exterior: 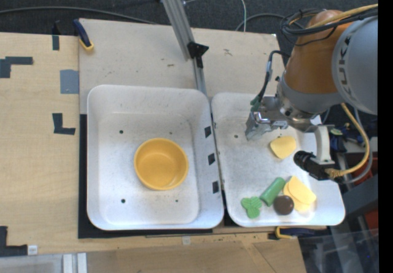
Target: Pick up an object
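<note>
My gripper hangs over the upper part of the right bin, its dark fingers pointing down with nothing visible between them. Just right of it lies a pale yellow wedge. Near the bin's front edge sit a green cylinder, a green leafy piece, a brown ball and a yellow block. A yellow bowl rests upright in the middle of the left bin.
A slanted metal pole comes down to a black clamp behind the bins. The arm's orange and grey body overhangs the right bin's far right corner, with cables and a black connector beside it.
</note>
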You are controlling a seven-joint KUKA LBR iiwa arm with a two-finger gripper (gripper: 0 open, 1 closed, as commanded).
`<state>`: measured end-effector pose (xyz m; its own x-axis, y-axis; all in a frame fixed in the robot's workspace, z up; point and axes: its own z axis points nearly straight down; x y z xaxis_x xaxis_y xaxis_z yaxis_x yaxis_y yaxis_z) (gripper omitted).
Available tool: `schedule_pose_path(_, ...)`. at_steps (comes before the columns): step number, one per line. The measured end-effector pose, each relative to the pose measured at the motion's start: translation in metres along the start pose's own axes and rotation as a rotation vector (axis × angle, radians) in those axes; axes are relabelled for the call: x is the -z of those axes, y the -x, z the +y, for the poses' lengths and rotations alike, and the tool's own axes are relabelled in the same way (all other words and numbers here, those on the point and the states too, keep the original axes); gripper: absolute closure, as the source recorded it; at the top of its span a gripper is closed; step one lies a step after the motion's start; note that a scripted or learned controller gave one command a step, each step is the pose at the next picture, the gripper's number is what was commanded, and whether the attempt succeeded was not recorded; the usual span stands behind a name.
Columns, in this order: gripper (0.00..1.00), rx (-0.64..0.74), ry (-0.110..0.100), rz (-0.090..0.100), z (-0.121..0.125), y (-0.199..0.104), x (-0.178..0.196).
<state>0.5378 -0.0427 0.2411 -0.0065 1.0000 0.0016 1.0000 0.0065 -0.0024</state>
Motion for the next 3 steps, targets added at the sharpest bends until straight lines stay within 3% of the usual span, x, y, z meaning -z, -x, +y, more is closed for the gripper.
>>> schedule_pose_path(1,1.00,0.001,0.000,0.000,0.012,-0.048,-0.003)
schedule_pose_path(3,1.00,0.000,-0.002,-0.001,0.011,-0.143,-0.021)
